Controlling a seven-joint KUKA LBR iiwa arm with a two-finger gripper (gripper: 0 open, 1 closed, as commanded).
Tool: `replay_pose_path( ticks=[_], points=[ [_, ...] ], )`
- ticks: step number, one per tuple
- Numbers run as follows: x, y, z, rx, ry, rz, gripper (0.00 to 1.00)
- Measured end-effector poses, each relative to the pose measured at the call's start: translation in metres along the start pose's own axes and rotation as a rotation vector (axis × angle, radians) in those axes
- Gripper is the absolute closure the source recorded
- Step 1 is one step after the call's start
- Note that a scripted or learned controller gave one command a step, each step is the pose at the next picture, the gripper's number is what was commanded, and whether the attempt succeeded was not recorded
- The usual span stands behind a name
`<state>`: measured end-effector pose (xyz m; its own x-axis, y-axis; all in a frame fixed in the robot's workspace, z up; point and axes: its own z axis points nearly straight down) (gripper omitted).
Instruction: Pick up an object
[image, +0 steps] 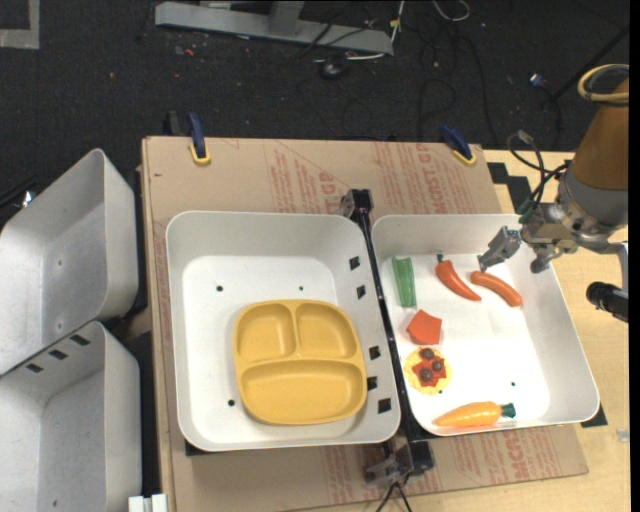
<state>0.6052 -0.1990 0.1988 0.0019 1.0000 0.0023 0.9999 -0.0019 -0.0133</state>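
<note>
A brown board (300, 180) bears 2 white bins. At right of frame, the gripper (520, 250) hangs spread wide, grasping nothing, above the orange sausage (497, 288) in the right bin (560, 330)

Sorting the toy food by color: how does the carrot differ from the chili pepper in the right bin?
The carrot is orange with a green tip; the chili pepper is red-orange. The carrot lies nearly level along the bin's near wall; the chili slants at the far end. The carrot looks thicker. Both are long, tapered and untouched.
</note>
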Motion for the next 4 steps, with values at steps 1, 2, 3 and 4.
replay_pose_path(
  ticks=[1, 2, 3, 4],
  points=[
    [0.001, 0.003, -0.009, -0.014, -0.003, -0.003, 0.0],
    [-0.001, 0.011, 0.052, -0.01, -0.002, -0.003, 0.0],
    [-0.003, 0.013, 0.1, -0.02, -0.009, -0.002, 0.0],
    [-0.003, 0.015, 0.086, -0.027, -0.01, -0.004, 1.0]
  ],
)
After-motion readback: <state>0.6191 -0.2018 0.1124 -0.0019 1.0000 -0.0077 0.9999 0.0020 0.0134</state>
